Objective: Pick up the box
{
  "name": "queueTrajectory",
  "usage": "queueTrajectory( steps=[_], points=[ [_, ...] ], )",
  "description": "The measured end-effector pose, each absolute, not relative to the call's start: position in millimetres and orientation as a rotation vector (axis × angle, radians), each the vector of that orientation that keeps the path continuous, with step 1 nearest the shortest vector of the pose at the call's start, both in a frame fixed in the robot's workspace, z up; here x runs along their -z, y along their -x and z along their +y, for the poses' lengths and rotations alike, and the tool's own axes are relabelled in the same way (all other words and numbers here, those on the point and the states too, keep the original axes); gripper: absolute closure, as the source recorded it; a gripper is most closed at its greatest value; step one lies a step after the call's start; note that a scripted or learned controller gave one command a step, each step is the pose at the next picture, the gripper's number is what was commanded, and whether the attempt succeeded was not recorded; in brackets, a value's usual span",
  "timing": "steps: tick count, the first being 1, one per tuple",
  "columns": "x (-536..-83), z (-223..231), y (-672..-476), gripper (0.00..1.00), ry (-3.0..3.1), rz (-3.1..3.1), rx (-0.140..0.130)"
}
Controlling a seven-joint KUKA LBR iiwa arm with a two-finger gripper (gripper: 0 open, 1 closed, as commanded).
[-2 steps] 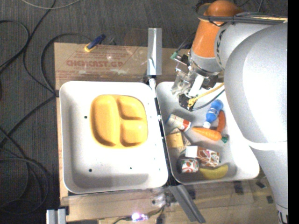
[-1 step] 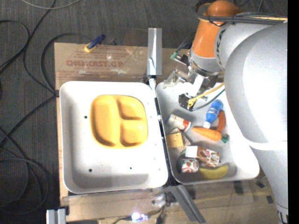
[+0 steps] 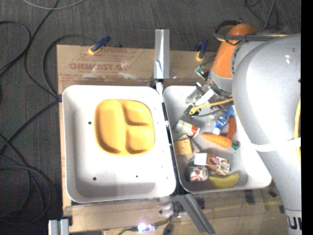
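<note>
Grey arm (image 3: 266, 106), bulky and close to the lens, covers the table's right side and hides part of the right bin (image 3: 178, 131). Its pincer (image 3: 200, 104) hangs over that bin's far end; whether it is apart or together cannot be told. Nearer the bin's middle, the box (image 3: 183, 147), small and brown, lies by the left wall, beside a carrot (image 3: 217, 140). A banana (image 3: 225, 180) rests at the near edge. The left bin (image 3: 78, 180) holds a yellow tray (image 3: 124, 126).

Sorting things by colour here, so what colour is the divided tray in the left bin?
Yellow-orange. The divided tray shows clearly in the camera view, lying in the white left bin.
</note>
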State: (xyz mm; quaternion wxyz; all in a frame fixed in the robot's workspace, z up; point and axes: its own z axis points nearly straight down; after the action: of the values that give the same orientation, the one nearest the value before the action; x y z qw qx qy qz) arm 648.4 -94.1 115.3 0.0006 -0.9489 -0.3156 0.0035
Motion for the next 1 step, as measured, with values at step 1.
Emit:
queueTrajectory(
  steps=[1],
  points=[
    [-90.1, -94.3, -654.8, 0.00, 3.020, -0.809, -0.038]
  ],
)
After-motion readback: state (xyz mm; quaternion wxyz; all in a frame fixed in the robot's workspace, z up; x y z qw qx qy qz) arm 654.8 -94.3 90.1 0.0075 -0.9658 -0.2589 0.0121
